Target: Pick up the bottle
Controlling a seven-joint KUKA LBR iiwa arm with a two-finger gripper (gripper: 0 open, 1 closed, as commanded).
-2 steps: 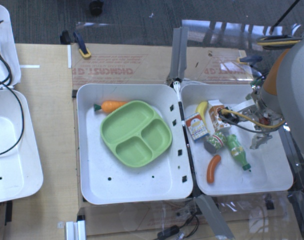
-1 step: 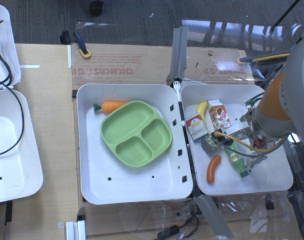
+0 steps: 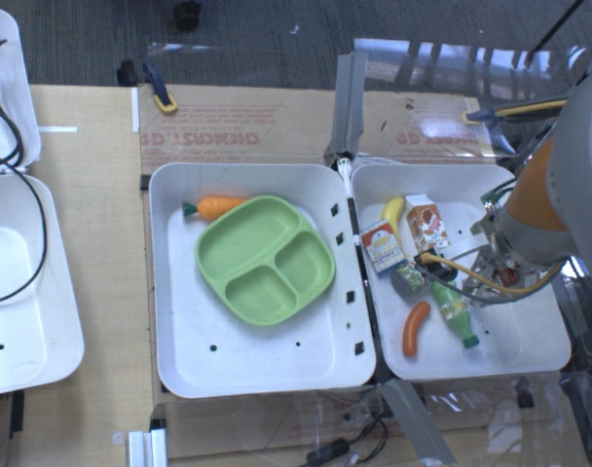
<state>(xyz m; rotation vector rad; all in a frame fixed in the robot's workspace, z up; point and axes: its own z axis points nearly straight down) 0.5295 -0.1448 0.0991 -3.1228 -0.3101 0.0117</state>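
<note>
- Your bottle [image 3: 456, 314] lies flat in the right bin [image 3: 530, 353], toward its front half — green body, pale cap end pointing to the front right corner, the other end pointing up-left toward the middle of the bin.
- Its long axis runs on a diagonal, upper left to lower right in the camera view.
- The hand [image 3: 493, 269] sits just beside the bottle, up and to the right of its upper end, with cables looping across between them. So the bottle lies down-left of the hand — near, not under it.
- You cannot tell from this angle whether the hand is released or clenched; nothing shows as gripped in it.
- Watch the neighbours: an orange-red sausage [image 3: 415, 328] lies just left of the bottle, and a dark small block [image 3: 409, 278] sits near its upper end.
- My reading: the coming move needs a short shift down-left, with the grip set across the diagonal.
</note>
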